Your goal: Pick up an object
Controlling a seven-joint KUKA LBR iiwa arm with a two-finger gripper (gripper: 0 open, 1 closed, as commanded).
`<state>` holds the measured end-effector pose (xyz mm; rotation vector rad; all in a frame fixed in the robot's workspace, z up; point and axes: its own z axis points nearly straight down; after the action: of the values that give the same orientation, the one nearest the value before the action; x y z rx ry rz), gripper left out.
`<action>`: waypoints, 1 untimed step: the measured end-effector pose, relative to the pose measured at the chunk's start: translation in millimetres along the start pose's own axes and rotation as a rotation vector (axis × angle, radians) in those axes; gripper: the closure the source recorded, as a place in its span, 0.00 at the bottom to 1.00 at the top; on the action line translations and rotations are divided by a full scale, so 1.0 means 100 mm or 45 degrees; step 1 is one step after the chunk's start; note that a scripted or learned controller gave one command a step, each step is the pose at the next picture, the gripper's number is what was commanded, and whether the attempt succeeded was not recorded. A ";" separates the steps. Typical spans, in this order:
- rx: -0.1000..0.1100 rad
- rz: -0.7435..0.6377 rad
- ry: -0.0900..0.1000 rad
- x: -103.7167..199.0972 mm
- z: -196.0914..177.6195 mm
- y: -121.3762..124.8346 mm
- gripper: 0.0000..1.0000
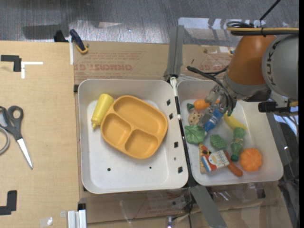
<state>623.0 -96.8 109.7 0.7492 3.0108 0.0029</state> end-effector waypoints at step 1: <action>0.013 0.021 0.041 0.30 0.14 -0.16 0.00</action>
<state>589.4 -96.4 94.0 0.7819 3.0374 0.0003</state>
